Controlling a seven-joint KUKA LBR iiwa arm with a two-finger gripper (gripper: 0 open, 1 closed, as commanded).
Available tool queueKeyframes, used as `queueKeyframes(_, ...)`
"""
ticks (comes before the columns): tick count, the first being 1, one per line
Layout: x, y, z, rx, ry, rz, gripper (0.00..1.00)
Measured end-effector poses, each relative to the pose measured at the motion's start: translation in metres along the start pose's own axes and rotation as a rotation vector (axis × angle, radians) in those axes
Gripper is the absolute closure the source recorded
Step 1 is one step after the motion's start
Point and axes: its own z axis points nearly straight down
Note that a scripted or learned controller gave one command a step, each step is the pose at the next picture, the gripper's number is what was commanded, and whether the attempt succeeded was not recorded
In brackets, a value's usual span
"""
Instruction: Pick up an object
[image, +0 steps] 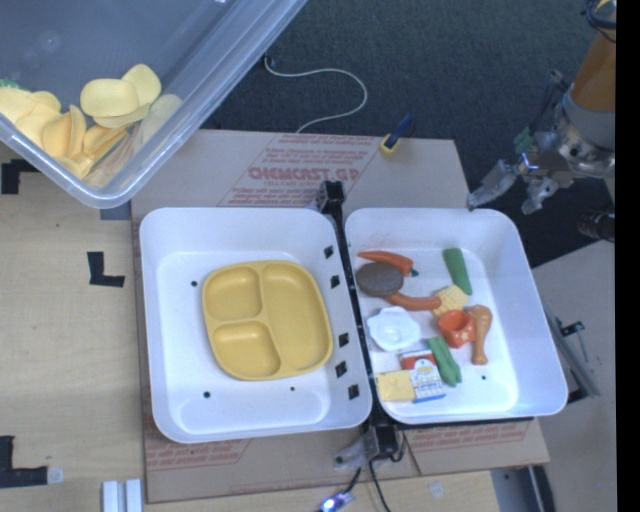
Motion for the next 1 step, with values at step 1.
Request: queueKeyframes(1,0.0007,0.0021,-0.0093,-0.014,-0.003,-0.003,0.0)
